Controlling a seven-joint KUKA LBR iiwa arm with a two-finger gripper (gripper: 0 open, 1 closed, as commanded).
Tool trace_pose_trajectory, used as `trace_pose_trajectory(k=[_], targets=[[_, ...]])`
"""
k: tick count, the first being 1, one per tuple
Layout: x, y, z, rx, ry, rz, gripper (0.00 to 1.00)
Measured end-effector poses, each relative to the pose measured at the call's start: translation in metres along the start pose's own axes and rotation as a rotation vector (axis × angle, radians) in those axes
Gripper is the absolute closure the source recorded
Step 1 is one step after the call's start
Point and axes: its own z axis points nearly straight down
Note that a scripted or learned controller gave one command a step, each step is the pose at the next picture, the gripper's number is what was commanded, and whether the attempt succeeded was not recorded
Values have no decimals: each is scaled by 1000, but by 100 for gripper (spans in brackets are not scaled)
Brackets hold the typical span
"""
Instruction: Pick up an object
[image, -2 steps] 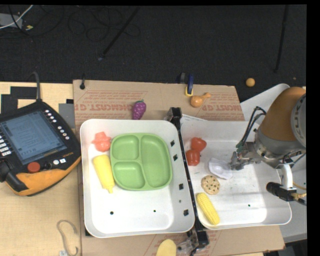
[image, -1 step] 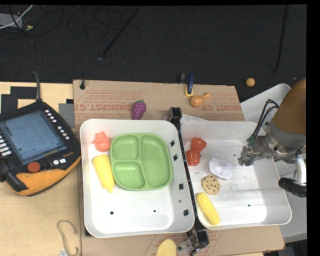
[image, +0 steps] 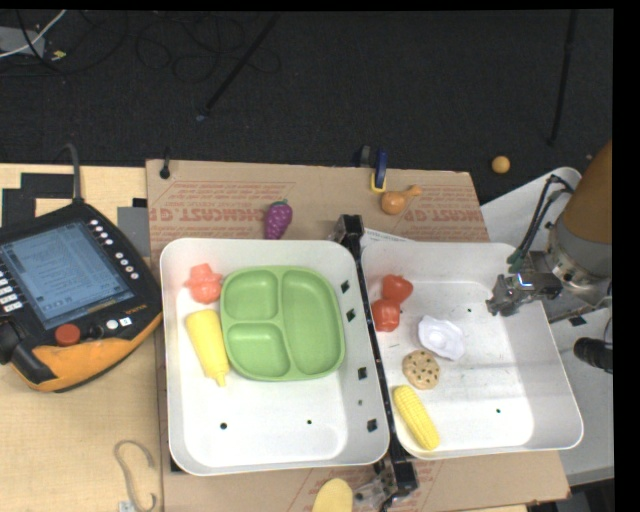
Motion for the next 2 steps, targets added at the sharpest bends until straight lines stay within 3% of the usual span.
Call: trace_pose_trajectory(k=[1,2], targets=[[-2,0,-26,1,0,0,100],[53,-23,-32,7,3,-3,100]])
